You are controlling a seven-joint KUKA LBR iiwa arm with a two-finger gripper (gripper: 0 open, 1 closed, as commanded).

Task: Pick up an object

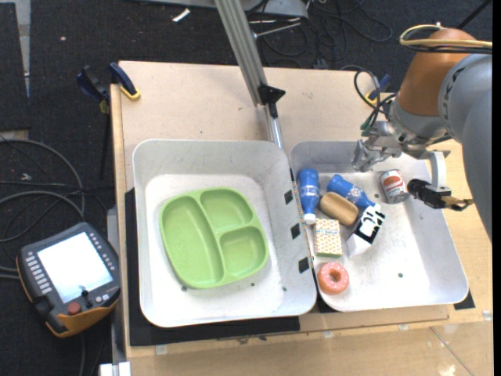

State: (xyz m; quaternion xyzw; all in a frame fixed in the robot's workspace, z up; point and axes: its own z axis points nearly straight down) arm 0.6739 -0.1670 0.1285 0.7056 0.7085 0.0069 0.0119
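Bench with two white bins; arm over right bin [438,280].
Gripper [368,157] low at back rim, finger state unclear; can [393,185] beside it, bottle [308,191], donut [333,277] forward.

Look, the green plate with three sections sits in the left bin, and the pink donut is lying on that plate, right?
Not quite. The green plate is in the left bin, but the pink donut is not on it. The camera view shows the donut lying on the floor of the right bin, near its front left corner, just below the yellow sponge.
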